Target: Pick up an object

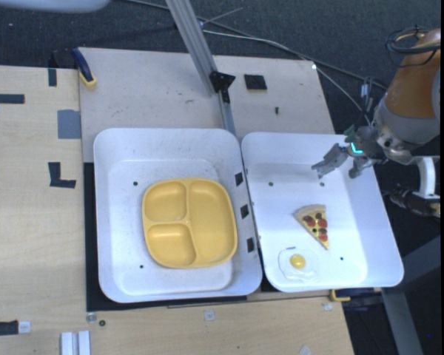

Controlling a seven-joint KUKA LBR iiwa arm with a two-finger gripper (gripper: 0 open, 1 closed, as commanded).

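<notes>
A toy pizza slice (313, 225) lies in the right bin (370, 220), near its middle. A toy fried egg (297, 262) rests closer to that bin's front edge. A yellow divided plate (189, 222) sits in the left bin (118, 198). My gripper (341, 165) hangs over the right bin's far right part, above and to the right of the pizza slice. Its two grey fingers (325, 161) are spread apart with nothing between them.
A slanted metal pole (200, 43) runs down to the gap between the bins at the back. Cables (333, 72) trail across the bench behind the right bin. The arm's orange-banded wrist (414, 87) stands at the right edge.
</notes>
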